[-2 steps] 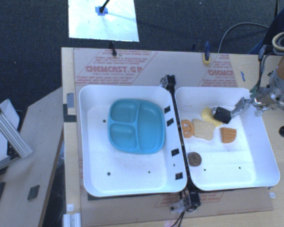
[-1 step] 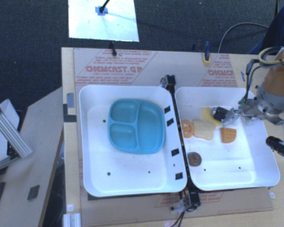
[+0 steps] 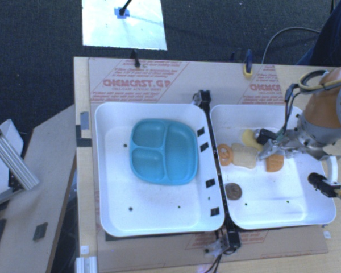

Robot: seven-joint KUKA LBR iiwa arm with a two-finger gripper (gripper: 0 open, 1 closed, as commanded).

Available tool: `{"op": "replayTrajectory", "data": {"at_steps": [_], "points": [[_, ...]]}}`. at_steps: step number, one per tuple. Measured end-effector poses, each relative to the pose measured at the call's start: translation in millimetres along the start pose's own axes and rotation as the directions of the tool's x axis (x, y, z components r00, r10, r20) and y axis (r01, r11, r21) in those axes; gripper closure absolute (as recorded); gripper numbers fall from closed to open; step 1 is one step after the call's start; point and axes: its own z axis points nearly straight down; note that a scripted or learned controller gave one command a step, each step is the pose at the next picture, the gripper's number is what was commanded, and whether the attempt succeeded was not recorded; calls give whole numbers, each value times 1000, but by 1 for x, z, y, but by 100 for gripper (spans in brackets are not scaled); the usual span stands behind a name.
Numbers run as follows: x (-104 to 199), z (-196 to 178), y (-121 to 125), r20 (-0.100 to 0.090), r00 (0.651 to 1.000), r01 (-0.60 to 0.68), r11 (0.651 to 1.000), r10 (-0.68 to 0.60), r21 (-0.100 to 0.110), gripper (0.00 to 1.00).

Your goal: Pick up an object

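Trouble here, as I judge it, would come from crowding. The gripper is low in the right bin, and the small things lie packed close around its tip, so a closing move could catch two of them at once, or push one aside and come up with nothing.

From my screen I cannot tell how the gripper is set, released or clenched; the tip is a small grey shape and its parts blur together. I see nothing clearly between them, so I will not say that it holds anything. It seems to touch or nearly touch the orange piece, which lies just under it and toward the front of the bin. This is the most likely thing to pick.

Just beside the gripper on the side of the bin divider lies a pale cream piece, and behind that a yellow piece close to the gripper's dark part. Farther toward the divider is a small orange ring, touching or almost touching the cream piece. A brown round disc lies apart from the others, toward the front.

The second risk is the arm's own cable, which hangs in a loop above the wrist; I think it could drag if the arm turns much.

Well away, across the divider, the left bin bears a blue divided plate.
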Motion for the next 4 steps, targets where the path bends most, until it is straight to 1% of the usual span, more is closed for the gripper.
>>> {"op": "replayTrajectory", "data": {"at_steps": [1,2,3,4], "points": [[-1,-14,2,3,1000,0,1000,0,-8,100],[-11,-74,4,4,1000,-1,1000,1,-11,100],[-13,-139,9,5,1000,4,1000,-4,-13,100],[-13,-138,10,3,1000,5,1000,-5,-7,100]]}}
